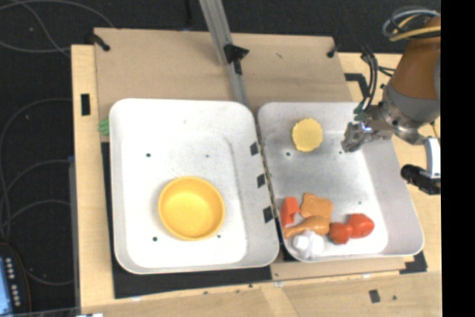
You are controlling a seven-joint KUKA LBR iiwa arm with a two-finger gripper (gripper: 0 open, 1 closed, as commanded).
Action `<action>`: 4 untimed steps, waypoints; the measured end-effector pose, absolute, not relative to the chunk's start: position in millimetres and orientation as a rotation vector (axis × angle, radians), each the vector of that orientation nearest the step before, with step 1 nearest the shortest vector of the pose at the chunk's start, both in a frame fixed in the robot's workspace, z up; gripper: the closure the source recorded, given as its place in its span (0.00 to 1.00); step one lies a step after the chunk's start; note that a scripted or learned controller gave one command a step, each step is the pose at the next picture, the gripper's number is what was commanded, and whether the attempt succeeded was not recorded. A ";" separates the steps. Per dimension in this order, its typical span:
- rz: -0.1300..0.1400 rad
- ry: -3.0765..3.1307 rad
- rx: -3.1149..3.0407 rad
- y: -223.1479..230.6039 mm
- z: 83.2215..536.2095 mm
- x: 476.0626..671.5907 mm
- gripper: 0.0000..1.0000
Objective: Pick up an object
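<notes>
White right bin (386, 182) | gripper (355, 139) near far-right rim | opening unreadable

The right bin (386, 182) has open floor through its middle and along its right edge. A pale yellow disc (307, 135) sits near its back edge. Orange, red and white pieces (324, 225) crowd its front edge. In the left bin (148, 137), a yellow bowl (191, 208) stands toward the front.

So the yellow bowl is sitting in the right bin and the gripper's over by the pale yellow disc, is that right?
Not quite. The camera view shows the yellow bowl in the left bin, not the right. The rest holds: the gripper is by the pale yellow disc in the right bin.
</notes>
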State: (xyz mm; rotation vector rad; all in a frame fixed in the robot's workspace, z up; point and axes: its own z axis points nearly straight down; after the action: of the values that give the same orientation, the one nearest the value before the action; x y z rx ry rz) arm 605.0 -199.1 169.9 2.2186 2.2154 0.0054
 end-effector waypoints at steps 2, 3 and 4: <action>0.001 2.226 2.215 -158.9 219.3 599.7 1.00; 0.001 2.229 2.214 -105.6 213.4 599.5 1.00; 0.001 2.230 2.214 -50.9 209.9 594.7 1.00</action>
State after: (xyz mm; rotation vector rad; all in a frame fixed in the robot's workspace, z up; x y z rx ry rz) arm 594.7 -50.9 209.9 2.2141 2.2298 0.0013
